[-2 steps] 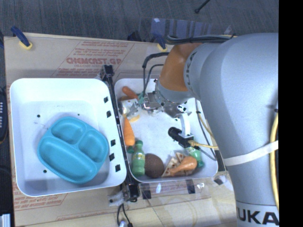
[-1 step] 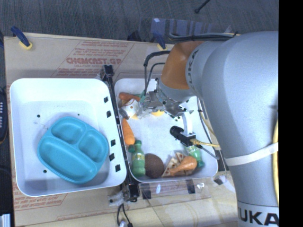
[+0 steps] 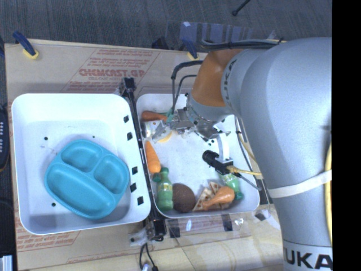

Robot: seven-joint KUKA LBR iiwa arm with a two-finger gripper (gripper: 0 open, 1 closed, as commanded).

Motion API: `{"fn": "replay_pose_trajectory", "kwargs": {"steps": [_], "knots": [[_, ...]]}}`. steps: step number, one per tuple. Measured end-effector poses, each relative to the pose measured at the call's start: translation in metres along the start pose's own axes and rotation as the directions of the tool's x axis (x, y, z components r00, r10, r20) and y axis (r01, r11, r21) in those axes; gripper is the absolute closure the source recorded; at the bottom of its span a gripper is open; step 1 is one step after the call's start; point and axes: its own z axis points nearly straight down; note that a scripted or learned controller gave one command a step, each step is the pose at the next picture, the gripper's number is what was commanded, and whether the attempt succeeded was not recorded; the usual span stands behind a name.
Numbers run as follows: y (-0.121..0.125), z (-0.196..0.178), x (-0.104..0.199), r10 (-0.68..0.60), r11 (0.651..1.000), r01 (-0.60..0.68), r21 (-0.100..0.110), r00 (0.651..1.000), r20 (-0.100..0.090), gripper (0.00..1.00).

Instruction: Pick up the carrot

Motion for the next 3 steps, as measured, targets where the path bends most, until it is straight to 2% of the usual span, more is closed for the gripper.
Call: {"fn": "replay_pose_trajectory", "kwargs": {"steps": [1, 2, 3], "knots": [[-0.032, -0.002, -0.005, 0.163, 0.987, -0.163, 0.000, 0.987, -0.002, 0.00], [-0.054, -0.090, 0.015, 0.403, 0.915, -0.403, -0.006, 0.915, -0.002, 0.00], [-0.010, 0.008, -0.002, 0.413, 0.911, -0.413, 0.007, 0.911, 0.002, 0.00]]}}
